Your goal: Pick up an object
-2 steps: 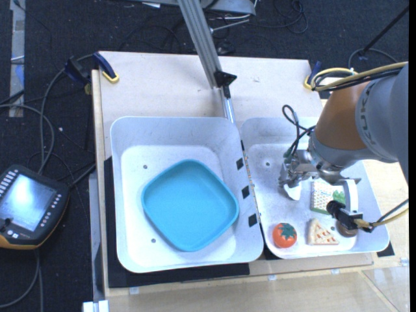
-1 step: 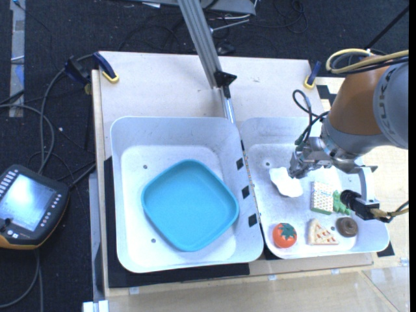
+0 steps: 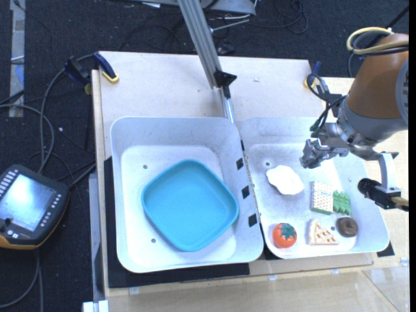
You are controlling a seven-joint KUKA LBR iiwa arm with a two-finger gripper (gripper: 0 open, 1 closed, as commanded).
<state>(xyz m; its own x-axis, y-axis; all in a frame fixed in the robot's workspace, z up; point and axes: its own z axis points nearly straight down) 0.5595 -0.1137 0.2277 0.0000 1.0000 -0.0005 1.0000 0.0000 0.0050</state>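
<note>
My gripper (image 3: 312, 155) hangs over the right bin (image 3: 260, 149), just up and right of a white shell-shaped piece (image 3: 285, 179); the view does not show how it is set. Nothing shows in its grasp. Lower in that bin lie a cracker with a green piece (image 3: 329, 199), a red tomato (image 3: 284, 234), a pizza slice (image 3: 321, 233) and a brown doughnut (image 3: 347, 227).
A blue square plate (image 3: 188, 204) fills the middle of the left bin (image 3: 130, 135). A slanted metal pole (image 3: 201, 34) crosses above the bins' dividing edge. A teach pendant (image 3: 26, 203) and cables lie on the floor to the left.
</note>
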